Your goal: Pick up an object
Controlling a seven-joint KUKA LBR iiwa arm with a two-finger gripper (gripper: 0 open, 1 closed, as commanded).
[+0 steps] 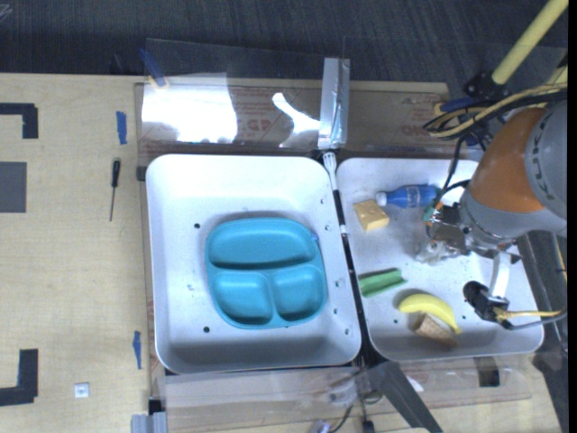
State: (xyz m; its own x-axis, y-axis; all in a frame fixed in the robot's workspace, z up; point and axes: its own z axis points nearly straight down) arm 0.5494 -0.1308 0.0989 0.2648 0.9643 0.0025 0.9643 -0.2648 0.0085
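Observation:
The right bin holds a small bottle with a blue label, a pale yellow block, a green stick-shaped piece, and a yellow banana resting against a brown chunk. My gripper hangs over the middle of that bin, just below the bottle's right end and above the banana. It reaches down from the orange-banded wrist on the right. Nothing can be seen held in it.
The left bin contains a blue divided tray. A metal divider post stands behind the seam between the bins. A thin black tool lies on the wooden bench to the left.

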